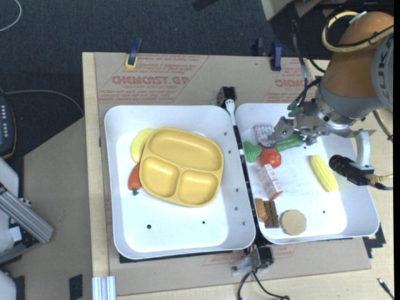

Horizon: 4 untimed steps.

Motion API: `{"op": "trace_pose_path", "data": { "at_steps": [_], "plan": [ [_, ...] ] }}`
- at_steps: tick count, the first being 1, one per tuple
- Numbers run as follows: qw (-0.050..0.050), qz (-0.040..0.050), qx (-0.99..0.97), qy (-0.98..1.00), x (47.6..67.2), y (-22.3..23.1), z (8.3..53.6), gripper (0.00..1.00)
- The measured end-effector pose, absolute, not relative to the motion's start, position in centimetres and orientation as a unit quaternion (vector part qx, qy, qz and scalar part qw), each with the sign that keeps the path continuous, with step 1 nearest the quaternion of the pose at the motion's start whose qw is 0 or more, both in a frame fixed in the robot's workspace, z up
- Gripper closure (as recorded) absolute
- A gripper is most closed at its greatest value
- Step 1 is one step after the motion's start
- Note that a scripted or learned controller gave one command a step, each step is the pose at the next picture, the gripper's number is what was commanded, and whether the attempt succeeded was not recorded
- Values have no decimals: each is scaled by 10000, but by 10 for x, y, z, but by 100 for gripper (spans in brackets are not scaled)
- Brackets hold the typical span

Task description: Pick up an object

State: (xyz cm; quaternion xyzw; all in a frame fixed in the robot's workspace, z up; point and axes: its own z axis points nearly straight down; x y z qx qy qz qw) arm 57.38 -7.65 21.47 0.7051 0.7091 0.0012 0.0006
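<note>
My gripper hangs over the back left part of the right bin. Just below it lie a green vegetable-shaped toy and a red tomato-like piece, close to the fingertips. Nothing shows between the fingers. A yellow corn cob lies to the right. A red-and-white packet, a brown bar and a round tan biscuit sit nearer the front. A small printed wrapper lies at the gripper's left.
The left bin holds a yellow divided plate, a yellow banana-like piece behind it and an orange-red pepper at its left. A ridge separates the bins. The arm fills the back right.
</note>
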Motion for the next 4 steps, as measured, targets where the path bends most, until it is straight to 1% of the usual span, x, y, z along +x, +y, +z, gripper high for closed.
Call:
{"op": "trace_pose_path", "data": {
  "at_steps": [1,2,3,4],
  "plan": [
    [13,21,7046,7096,606,-23,222,100],
    [5,15,7047,7095,620,32,215,100],
    [11,12,7065,7077,620,39,223,100],
    [15,5,7071,7071,633,33,216,100]
  ]
}}
